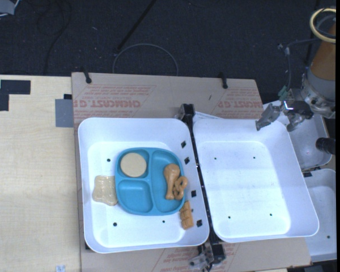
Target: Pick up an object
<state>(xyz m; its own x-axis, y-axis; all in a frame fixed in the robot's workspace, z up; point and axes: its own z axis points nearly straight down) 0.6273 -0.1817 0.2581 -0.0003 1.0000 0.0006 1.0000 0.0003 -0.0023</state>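
The grey two-finger gripper point(279, 117) hangs spread, w/ nothing between, over far right corner of the right white plastic bin point(255, 231). Objects are all in the left white bin point(96, 231): blue compartment tray point(140, 200), round tan disc point(132, 164), knobbly brown pieces point(174, 181). Risk: these irregular shapes may slip from the fingers.

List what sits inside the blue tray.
In the blue tray: a round tan disc in one compartment and a brown twisted piece in another. The third compartment looks bare. Anything under them is covered.
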